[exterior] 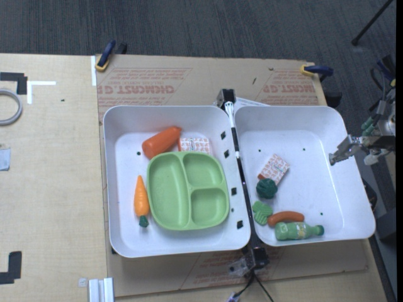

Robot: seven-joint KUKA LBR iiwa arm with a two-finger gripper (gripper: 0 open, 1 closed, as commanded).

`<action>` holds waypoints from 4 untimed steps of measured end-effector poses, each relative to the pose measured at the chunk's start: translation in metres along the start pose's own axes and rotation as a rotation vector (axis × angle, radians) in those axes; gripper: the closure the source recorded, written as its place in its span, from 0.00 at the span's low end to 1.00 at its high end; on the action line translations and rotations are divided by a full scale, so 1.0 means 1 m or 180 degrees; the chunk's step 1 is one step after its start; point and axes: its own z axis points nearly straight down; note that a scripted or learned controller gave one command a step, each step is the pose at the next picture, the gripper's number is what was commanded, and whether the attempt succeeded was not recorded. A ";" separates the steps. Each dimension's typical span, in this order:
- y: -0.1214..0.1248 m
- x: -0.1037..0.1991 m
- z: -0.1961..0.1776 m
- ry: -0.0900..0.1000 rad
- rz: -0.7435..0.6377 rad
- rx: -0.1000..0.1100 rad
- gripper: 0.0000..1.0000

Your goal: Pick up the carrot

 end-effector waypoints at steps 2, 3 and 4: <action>0.038 0.140 0.087 0.0003 0.0894 0.0005 0.00; -0.019 0.154 0.095 0.0004 0.1449 0.0010 0.00; 0.038 0.095 0.081 -0.0001 0.1081 -0.0002 0.00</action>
